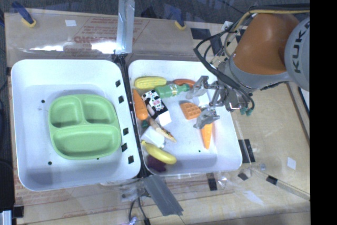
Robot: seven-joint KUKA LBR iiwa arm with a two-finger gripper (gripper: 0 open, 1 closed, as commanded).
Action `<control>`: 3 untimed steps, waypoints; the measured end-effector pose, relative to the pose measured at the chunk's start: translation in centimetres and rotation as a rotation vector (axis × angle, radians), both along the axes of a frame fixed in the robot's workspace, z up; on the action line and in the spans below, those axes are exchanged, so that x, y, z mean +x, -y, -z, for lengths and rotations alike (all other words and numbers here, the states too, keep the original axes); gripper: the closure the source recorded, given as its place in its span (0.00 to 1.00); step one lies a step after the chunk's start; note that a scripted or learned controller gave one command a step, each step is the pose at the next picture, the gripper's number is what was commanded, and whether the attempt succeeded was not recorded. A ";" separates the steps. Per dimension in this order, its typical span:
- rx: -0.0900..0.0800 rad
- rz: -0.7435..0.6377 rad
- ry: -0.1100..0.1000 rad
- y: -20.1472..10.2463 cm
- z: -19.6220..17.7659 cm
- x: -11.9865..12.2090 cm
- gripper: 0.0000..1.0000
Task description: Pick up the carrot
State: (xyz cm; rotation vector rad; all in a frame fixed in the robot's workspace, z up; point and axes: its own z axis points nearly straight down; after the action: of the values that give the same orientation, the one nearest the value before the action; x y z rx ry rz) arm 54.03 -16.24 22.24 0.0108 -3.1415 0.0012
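We could read little writing: the letters "KU" stood on the grey arm [297,55] at the view's right edge, and faint red print ran across the clear sheet [100,34] behind the bins, too washed out to make out. A small black-and-white patterned carton [154,102] lay in the right bin [231,139], its marks too small to read.

The jaws [206,101] stood open over the right half of that bin, one finger up near a green bottle [172,90], the other down by the thick end of the carrot [207,134]. Whether that lower finger touched the carrot we could not tell; nothing sat between the two. The carrot lay on the bin floor, tip pointing toward the near wall, just beside an orange waffle piece [190,110].

Bare white floor lay to the carrot's right and in front of it, up to the bin's right and near walls. The left side of the bin was crowded: a corn cob [149,82], a second long orange piece [140,105] along the left wall, and a banana [160,154] near the front.

The left bin [26,113] held a green divided plate [83,126], with open floor all round it. The worktop [274,129] to the right showed bare board with tape marks.
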 end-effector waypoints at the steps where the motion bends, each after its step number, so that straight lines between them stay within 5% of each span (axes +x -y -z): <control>1: 0.002 -0.068 -0.003 4.8 12.8 1.1 0.00; 2: 0.000 -0.078 0.003 4.5 11.5 1.4 1.00; 3: 0.002 -0.144 0.006 -6.5 6.7 1.9 1.00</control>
State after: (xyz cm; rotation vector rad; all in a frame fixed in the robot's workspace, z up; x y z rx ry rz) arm 55.95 -9.77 15.55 0.2365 -3.1384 -0.0026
